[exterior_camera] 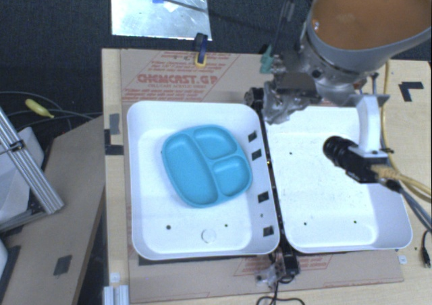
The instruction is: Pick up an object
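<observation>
A light blue divided plate point(204, 164) lies flat in the left white bin point(145, 229), a little above its middle. It has one long compartment on the left and two smaller ones on the right. My gripper point(281, 106) hangs over the top left corner of the right white bin point(385, 236), close to the divider between the bins. It is to the upper right of the plate and apart from it. The grey wrist above hides its tips.
A black cylinder on a white bracket point(345, 153) sticks out from the arm over the right bin. Cables run off at the right. The bins rest on a cardboard sheet point(175, 75). A shiny metal panel point(158, 0) lies behind it.
</observation>
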`<action>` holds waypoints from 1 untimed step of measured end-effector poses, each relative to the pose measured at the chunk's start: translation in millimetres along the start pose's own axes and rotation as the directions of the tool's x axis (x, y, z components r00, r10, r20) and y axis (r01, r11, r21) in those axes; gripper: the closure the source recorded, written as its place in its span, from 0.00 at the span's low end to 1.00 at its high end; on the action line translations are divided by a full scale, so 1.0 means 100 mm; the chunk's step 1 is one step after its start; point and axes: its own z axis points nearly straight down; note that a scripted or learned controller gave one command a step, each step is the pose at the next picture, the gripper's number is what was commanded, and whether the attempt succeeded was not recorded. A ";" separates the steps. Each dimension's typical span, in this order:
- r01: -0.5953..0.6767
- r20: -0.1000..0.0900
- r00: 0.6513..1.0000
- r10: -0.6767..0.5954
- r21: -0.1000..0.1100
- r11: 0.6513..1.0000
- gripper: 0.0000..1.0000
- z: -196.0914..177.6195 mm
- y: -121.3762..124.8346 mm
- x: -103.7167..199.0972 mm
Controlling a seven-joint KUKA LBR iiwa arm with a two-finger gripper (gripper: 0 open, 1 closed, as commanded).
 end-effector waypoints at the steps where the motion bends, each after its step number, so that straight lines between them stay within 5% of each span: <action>1: 0.003 0.001 1.000 -0.003 0.008 1.000 1.00 0.40 0.00 0.61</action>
